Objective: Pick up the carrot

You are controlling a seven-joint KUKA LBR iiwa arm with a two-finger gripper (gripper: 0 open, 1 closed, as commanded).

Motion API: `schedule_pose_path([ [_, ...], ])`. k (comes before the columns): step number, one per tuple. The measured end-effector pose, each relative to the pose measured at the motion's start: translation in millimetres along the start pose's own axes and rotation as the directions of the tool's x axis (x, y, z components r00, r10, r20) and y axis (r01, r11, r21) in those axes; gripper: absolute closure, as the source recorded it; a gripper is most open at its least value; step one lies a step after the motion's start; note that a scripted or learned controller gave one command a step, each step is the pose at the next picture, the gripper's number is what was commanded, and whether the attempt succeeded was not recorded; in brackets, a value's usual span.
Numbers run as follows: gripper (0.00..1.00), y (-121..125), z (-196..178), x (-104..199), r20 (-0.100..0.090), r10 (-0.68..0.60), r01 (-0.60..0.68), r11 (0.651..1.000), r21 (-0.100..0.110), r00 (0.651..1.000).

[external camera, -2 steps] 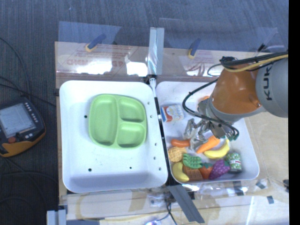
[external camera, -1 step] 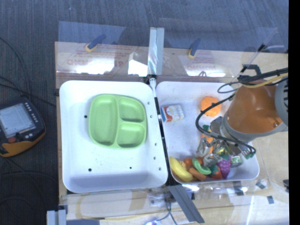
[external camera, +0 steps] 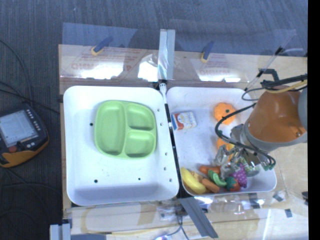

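Roughly level, the wooden bench [external camera: 45,149] carries two shallow white plastic bins side by side. Left bin [external camera: 80,184]: one light green three-compartment plate [external camera: 125,129], nothing else worth noting. Right bin [external camera: 200,144]: a small white carton with an orange label [external camera: 184,120] near its 10 o'clock, an orange round fruit [external camera: 223,111] toward 1 o'clock, and a heap of toy food along the 6 o'clock wall.

Grey arm with the orange band [external camera: 275,116] reaches in from 3 o'clock, its wrist tipped down over that heap. Gripper [external camera: 234,161] sits low among the pieces, just above a purple grape bunch [external camera: 240,176]; whether it is spread or closed, or has anything in it, cannot be told — cables and clutter mask it.

Small orange carrot with a green top [external camera: 212,184] lies on the bin floor, between a yellow banana [external camera: 192,181] at its 9 o'clock and the grapes at its 3 o'clock, touching neighbours.

Judgement: approach step, grasp not yet shown. Next move calls for shifting toward 8 o'clock, lining up across the carrot's narrow body, and avoiding banana and grapes.
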State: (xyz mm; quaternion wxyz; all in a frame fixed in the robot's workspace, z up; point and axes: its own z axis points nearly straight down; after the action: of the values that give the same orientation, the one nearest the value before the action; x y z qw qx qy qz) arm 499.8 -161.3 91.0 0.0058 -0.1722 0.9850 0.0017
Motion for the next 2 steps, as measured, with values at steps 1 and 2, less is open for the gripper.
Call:
schedule_pose_path([
  [1, 1.0, -52.6, -21.9, -73.4, -0.006, 0.042, -0.042, 0.999, 0.005, 0.999],
  [2, 1.0, -42.0, -24.2, 17.2, -0.011, -0.162, 0.162, 0.987, 0.0, 0.987],
])
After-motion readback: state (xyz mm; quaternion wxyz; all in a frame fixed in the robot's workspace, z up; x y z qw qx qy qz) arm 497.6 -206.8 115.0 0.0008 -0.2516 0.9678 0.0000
